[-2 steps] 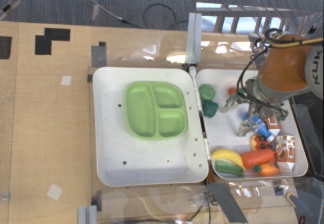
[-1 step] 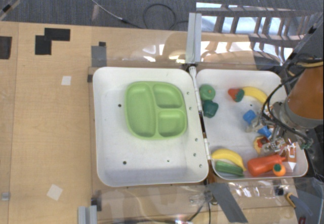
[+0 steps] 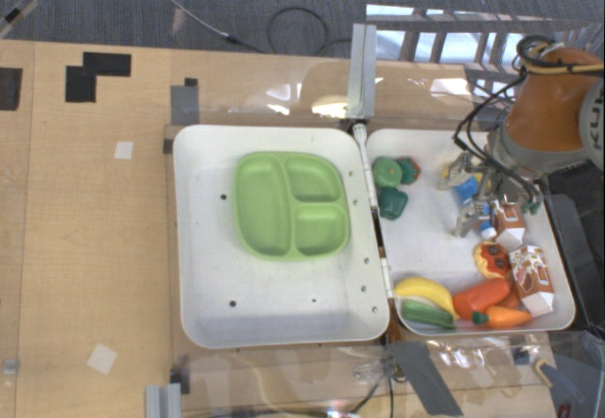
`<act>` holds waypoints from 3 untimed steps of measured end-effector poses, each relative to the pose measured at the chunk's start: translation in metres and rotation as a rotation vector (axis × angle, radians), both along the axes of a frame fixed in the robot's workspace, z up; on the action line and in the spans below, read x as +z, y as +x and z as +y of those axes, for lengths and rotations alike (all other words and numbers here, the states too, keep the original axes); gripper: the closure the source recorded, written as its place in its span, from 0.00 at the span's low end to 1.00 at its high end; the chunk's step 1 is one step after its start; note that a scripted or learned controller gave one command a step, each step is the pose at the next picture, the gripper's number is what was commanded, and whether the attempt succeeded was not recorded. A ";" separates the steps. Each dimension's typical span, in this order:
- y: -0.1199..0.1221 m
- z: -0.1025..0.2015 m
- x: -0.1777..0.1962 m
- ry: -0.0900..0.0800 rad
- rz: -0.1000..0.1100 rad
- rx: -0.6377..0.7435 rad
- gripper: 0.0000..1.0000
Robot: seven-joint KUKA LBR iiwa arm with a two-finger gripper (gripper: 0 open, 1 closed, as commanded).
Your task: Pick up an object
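My gripper (image 3: 461, 197) hangs low over the middle of the right bin (image 3: 425, 236), below the orange wrist band. Its two grey fingers (image 3: 466, 220) stand apart, so it is open. A small blue piece shows between them; I cannot tell whether it is a toy or part of the gripper. Just right of the gripper lies a small white and red carton (image 3: 510, 217). Below it are a pizza slice toy (image 3: 492, 259) and a second carton (image 3: 532, 276). Along the bin's front lie a banana (image 3: 425, 291), a green vegetable (image 3: 427, 314), a red pepper (image 3: 482, 296) and a carrot (image 3: 506, 317).
Two green toys (image 3: 392, 172) (image 3: 392, 204) lie at the right bin's far left, against the divider. The left bin (image 3: 217, 303) holds a green divided plate (image 3: 289, 204). Black cables loop above the gripper, and a metal frame stands behind the bins.
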State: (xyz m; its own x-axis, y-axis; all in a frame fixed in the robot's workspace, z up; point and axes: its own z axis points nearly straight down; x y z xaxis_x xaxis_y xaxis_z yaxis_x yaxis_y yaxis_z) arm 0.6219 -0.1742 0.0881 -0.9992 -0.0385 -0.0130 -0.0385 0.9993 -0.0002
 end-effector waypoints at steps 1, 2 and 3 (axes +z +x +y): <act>0.005 -0.001 0.017 -0.004 -0.019 0.001 1.00; -0.109 -0.033 0.004 -0.006 0.000 0.129 1.00; -0.108 -0.033 0.003 -0.007 -0.004 0.130 0.00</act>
